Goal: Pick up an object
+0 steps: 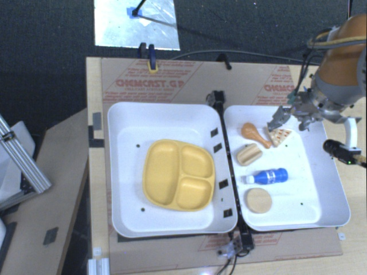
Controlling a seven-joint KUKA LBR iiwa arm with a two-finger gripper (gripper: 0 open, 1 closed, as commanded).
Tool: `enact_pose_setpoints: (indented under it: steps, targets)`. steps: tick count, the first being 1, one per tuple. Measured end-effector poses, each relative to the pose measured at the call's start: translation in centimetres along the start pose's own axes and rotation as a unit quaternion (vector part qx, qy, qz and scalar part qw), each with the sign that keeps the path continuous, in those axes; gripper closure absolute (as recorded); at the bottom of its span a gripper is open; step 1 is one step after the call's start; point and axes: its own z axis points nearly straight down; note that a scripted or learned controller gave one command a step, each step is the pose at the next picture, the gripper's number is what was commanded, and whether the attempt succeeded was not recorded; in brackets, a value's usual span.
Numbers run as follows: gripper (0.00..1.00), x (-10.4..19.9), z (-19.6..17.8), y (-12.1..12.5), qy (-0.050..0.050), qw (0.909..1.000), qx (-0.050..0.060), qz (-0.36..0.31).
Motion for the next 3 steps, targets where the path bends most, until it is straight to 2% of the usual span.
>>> enact_pose_setpoints:
  steps: [1, 2, 3]
  targets:
    - [0.0, 0.0, -0.7, 0.2, -0.001, 1.0, -0.006, -0.001]
    - [0.0, -0.3, 5.5, 0.6, -0.001, 1.0, -0.004, 0.0]
    - [0.0, -0.4, 9.7, 1.1, -0.001, 1.0, -0.005, 0.0]
